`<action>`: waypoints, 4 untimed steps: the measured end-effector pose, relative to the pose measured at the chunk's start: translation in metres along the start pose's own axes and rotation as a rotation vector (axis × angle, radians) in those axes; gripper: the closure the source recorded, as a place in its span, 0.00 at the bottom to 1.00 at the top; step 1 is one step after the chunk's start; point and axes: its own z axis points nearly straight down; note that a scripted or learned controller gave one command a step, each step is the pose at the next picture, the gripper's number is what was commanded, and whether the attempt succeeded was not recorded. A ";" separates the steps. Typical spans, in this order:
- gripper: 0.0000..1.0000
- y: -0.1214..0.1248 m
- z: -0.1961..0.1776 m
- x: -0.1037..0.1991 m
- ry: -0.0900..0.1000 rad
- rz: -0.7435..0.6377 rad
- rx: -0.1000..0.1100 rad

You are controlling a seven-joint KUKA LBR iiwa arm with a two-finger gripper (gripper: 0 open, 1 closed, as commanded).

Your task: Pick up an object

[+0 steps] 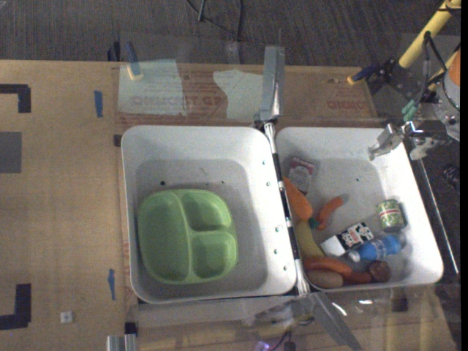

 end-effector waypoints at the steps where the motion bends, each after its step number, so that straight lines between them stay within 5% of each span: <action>1: 0.00 -0.042 0.159 -0.018 0.008 0.041 -0.001; 2: 0.00 0.004 0.169 -0.035 0.023 0.129 -0.035; 3: 0.00 0.042 -0.049 -0.047 -0.002 0.136 -0.003; 4: 0.00 -0.021 0.176 0.007 0.001 0.044 0.001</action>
